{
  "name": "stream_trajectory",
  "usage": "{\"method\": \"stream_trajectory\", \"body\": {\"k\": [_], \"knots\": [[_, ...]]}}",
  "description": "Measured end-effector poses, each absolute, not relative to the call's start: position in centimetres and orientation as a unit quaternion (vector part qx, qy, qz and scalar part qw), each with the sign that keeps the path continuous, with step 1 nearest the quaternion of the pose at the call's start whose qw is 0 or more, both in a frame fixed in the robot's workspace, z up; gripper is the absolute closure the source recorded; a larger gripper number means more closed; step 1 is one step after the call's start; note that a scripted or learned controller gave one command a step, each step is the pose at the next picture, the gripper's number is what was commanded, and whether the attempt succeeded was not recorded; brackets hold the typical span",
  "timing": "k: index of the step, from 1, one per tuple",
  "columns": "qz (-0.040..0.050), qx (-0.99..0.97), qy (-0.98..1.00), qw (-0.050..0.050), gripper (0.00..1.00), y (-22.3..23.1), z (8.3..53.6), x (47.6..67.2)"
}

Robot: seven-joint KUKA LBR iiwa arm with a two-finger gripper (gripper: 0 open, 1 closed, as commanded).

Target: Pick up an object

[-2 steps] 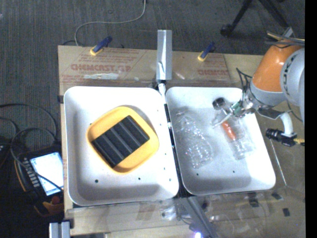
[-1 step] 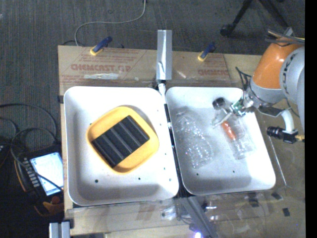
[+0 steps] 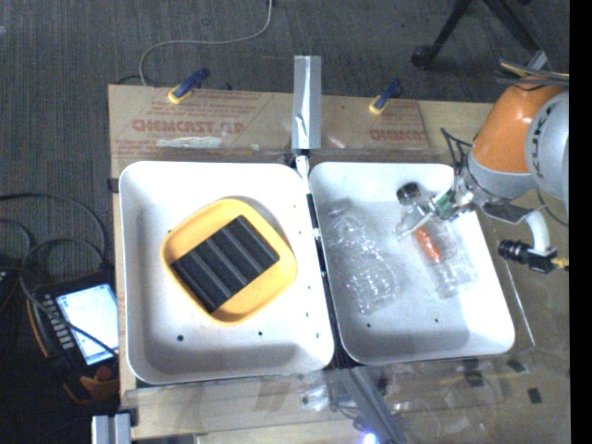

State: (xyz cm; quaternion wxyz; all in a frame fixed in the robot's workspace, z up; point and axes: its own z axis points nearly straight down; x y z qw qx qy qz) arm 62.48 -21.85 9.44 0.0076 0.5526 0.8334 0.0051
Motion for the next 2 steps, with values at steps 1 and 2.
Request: {"method": "stream_trajectory", "body": {"k": [1,2], "knots": [[0.0059,0.552,0.834,0.008,1.00,-21.6,10.4,62.6],[-0.0002,0.552,0.834,0.001,1.00,-15.6,19.9,65.7]]}}
